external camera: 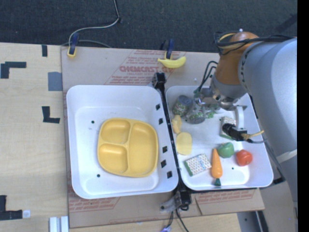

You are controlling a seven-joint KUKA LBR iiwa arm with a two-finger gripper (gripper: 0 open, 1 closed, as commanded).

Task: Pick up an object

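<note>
Tool: at the end of the grey arm with its orange band, lowered into the far left part of the right bin. Whether it is open or closed cannot be told, nor whether it has hold of anything; its tip sits over a cluttered spot.

Grey-green object: just left of the tool, touching or nearly touching it, close to the bin's far left corner. Its kind is unclear.

Pale yellow pieces: a small one near the bin's left wall, and a larger rounded one just nearer the camera.

Patterned white-and-green packet: lying flat, near and left in the right bin.

Carrot: orange, lying beside the packet on its right, green end toward the near wall.

Green fruit: just far of the carrot's top, touching or nearly so.

Red tomato: right of the green fruit, slightly apart.

Left bin: holds a yellow divided plate with three compartments, lying flat at the middle.

Banana: on the cardboard beyond the bins, on the table.
</note>
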